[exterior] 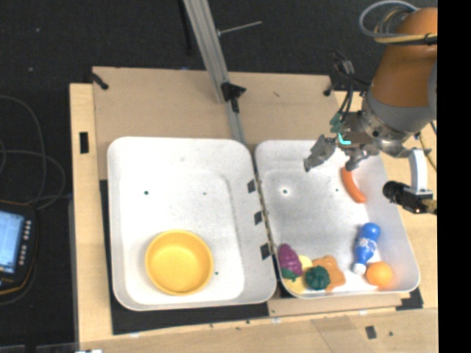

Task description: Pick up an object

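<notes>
Carrot (354, 185) by right bin's far edge | pincer (337, 161) spread wide, holding nothing, above bare floor

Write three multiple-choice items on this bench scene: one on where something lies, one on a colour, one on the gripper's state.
1. Where does the yellow bowl lie?
A. left bin, near corner
B. right bin, far corner
C. on the bench outside the bins

2. What colour is the ball beside the blue and white bottle?
A. purple
B. orange
C. black

3. How is the gripper?
A. shut on the bottle
B. shut on the bowl
C. open, holding nothing

Answers: 1 A, the bowl sits low in the left bin. 2 B, it is orange. 3 C, its fingers are spread above the right bin floor.
</notes>
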`<state>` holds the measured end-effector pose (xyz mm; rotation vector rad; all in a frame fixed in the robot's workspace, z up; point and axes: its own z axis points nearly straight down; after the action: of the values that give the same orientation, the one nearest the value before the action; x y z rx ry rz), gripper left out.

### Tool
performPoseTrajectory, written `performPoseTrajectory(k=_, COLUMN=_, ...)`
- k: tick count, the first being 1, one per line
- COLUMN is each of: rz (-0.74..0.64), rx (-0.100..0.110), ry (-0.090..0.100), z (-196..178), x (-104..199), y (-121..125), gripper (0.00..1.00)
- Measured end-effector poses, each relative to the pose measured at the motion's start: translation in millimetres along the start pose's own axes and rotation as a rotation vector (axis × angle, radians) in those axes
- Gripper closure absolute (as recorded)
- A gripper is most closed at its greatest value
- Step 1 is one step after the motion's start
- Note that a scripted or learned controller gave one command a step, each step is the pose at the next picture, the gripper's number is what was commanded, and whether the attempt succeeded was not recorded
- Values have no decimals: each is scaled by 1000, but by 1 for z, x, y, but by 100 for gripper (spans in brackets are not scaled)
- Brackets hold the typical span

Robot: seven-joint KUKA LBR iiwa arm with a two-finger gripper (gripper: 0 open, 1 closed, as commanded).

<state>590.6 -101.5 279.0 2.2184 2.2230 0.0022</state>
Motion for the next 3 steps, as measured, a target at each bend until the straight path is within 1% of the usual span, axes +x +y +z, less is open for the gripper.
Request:
performPoseTrajectory(k=1, rz=3, rx=7, ry=-2, z=63, x=1, y=3, gripper=0)
performPoseTrajectory(k=2, rz=4, rx=8, ry=-2, z=121, x=-9, y=-3, gripper=0)
performPoseTrajectory(k=3, rz=3, rx=6, ry=-2, z=174, x=-10, y=-4, gripper=0)
